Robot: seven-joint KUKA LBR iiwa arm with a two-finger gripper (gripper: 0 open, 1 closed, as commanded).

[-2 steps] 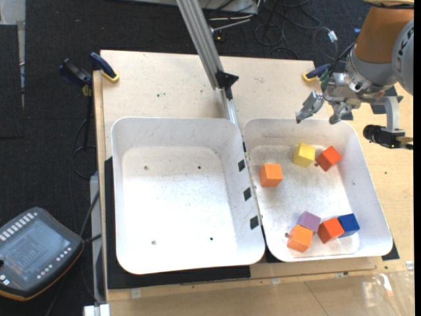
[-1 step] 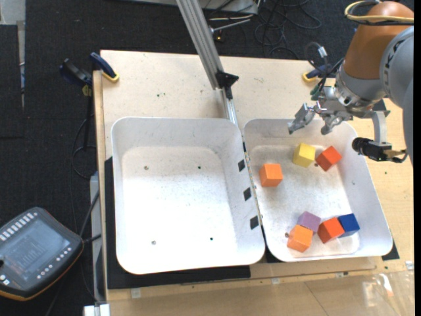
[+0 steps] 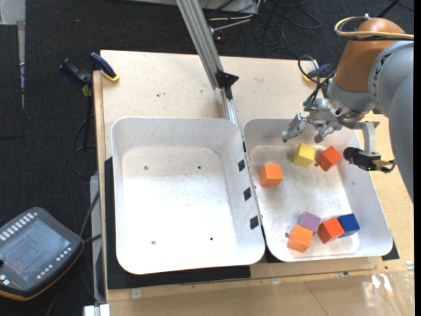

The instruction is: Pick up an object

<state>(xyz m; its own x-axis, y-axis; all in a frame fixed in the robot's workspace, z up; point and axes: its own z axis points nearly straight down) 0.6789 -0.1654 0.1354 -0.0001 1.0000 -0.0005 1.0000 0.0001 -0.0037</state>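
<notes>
While the left shallow white plastic bin [image 3: 131, 176] holds no blocks, the right white bin [image 3: 368, 203] holds seven small cubes: three orange ones [image 3: 270, 174] [image 3: 300, 237] [image 3: 330, 229], one yellow [image 3: 304, 155], one red-orange [image 3: 328, 157], one purple [image 3: 309, 220], one blue [image 3: 348, 224]. Metal two-finger gripper [image 3: 307, 131] hangs over the far rim, fingers spread, pinching nothing, just above the yellow cube.

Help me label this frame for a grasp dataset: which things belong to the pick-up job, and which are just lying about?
Part of the job:
- two-finger gripper, above the right white bin
- small yellow cube
- orange cube
- red-orange cube
- near cluster: purple cube, orange cube, red cube, blue cube

Lying about:
- left white bin
- grey teach pendant
- blue-and-yellow clamp
</notes>
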